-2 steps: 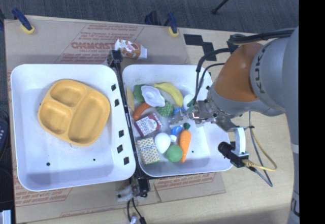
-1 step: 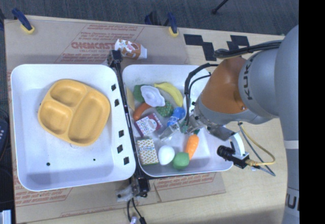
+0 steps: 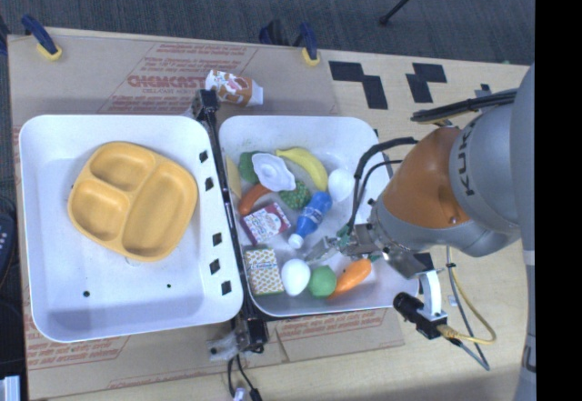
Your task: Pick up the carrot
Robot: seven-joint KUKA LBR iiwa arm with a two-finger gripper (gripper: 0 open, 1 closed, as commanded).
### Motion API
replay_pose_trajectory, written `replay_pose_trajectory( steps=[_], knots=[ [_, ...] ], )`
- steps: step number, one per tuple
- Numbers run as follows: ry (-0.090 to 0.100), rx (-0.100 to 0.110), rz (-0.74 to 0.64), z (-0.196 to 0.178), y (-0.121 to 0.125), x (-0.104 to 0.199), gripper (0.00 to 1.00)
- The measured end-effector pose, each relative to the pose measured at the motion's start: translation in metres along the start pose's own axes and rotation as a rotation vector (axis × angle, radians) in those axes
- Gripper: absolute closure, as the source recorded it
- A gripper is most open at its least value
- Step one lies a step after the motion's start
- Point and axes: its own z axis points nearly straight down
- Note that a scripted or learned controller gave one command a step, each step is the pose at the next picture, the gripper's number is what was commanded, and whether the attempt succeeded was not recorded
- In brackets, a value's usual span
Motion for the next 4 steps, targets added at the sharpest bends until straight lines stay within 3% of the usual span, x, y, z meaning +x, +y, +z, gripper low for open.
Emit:
replay_pose_trajectory(
  steps=[1, 2, 3, 4],
  knots=[
    [0.000, 0.001, -0.006, -0.010, 0.001, 0.000, 1.00],
    [-0.001, -0.002, 0.172, -0.093, 0.002, 0.011, 1.00],
    [-0.001, -0.001, 0.172, -0.093, 0.002, 0.011, 0.00],
    [-0.002, -0.002, 0.180, 0.000, 0.000, -0.008, 0.00]
  ],
)
